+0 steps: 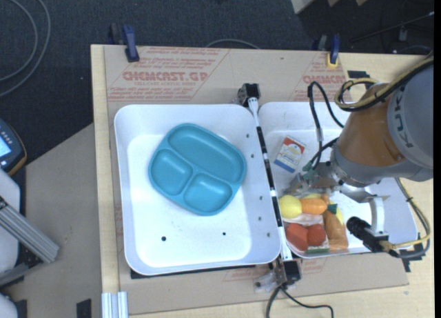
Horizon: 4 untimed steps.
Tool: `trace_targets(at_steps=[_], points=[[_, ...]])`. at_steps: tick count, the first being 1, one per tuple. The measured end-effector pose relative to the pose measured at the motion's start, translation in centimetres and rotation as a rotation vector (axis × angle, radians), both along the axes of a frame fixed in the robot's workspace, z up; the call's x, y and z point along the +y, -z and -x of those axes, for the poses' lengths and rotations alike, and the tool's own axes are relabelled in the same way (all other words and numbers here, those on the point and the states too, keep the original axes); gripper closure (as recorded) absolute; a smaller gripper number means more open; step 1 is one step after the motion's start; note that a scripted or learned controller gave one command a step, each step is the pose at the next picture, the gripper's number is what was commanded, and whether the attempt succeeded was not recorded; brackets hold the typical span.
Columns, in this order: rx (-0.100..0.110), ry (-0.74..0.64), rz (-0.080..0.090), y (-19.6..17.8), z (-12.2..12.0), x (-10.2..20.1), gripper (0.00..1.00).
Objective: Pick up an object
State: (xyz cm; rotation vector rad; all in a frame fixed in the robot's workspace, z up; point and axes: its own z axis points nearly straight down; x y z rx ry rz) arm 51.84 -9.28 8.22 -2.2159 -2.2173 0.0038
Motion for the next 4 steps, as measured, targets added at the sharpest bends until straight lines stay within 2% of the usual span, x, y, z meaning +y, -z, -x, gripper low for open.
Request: trace_targets(at_steps=[1,2,3,4], points=[[-0.013,0.000,0.007,-0.4,-7.4,-4.6,0.00],[-0.018,0.003,0.010,-7.7,-12.2,-10.4,0.00],[0.007,0.005,-0.001,-1.7,-1.5,-9.5,0.00],[-0.025,-0.005,0.008,-12.4,-15.4,-9.3,0.00]])
